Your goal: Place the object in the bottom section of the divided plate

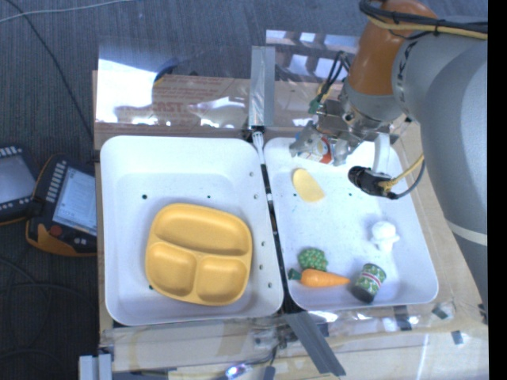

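Camera view has the pale yellow piece (308,185) lying flat near the top of the right bin (412,287), long axis slanting down-right. It sits just below-left of the jaws (326,150); can't tell if they're parted. Divided plate (199,253) waits in the left bin (127,172).

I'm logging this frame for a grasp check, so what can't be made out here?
- Pincer: the wrist hardware above it hides its tips, so its grip state and any contact with the pale yellow piece are unclear in the camera view.
- Small can: label too small to read.
- White object: it blends into the right bin, so its shape is uncertain.
- Arm: cut off by the right edge.
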Tool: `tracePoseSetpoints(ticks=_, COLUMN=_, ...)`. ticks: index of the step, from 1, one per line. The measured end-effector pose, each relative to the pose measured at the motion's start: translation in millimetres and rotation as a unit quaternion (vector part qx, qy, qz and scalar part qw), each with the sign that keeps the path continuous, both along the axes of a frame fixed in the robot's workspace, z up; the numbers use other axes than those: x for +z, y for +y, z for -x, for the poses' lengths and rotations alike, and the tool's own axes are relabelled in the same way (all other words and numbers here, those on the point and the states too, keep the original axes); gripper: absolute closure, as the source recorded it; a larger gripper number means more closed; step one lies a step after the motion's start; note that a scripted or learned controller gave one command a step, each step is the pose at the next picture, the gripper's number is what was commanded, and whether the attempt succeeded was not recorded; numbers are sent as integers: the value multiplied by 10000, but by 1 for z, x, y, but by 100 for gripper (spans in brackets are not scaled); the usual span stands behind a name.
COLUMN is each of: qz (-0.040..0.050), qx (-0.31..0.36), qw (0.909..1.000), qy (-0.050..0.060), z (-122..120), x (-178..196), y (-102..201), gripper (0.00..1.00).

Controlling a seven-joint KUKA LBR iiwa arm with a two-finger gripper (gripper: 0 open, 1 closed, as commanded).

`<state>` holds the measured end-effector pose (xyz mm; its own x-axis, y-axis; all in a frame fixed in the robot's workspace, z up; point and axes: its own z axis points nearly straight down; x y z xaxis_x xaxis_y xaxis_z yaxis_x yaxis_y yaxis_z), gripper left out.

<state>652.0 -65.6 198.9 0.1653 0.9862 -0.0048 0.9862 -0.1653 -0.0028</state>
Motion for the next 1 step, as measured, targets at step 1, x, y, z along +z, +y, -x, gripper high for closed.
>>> tracePoseSetpoints(ticks=1, qz=-19, qx=-633, qw=9980, qy=11, z=46, x=-17, y=49, gripper=100)
